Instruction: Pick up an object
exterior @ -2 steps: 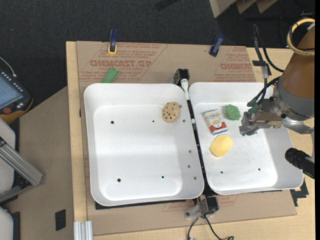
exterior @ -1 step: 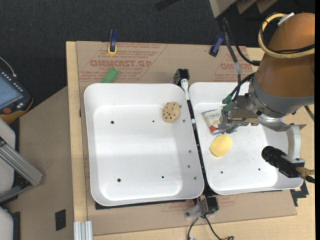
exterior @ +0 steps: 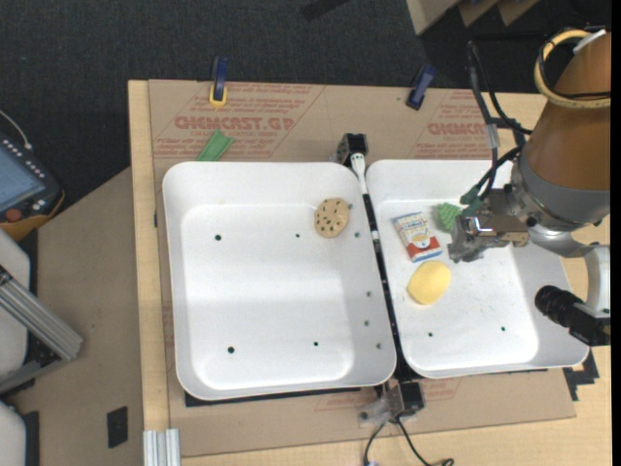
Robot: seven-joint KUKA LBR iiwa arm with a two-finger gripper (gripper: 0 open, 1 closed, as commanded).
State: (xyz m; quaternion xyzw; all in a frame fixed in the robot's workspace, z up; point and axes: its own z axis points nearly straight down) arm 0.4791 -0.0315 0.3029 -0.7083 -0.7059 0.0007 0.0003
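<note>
Right bin [exterior: 505, 343]: three objects; left bin [exterior: 262, 357]: one cookie [exterior: 332, 217].

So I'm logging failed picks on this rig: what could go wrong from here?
The end effector sits over a tight cluster: the small red and white carton, a green object and the yellow lemon-like object. It may catch two things or push one aside. The rounded yellow piece could also roll away. The cookie lies far off in the left bin.
</note>
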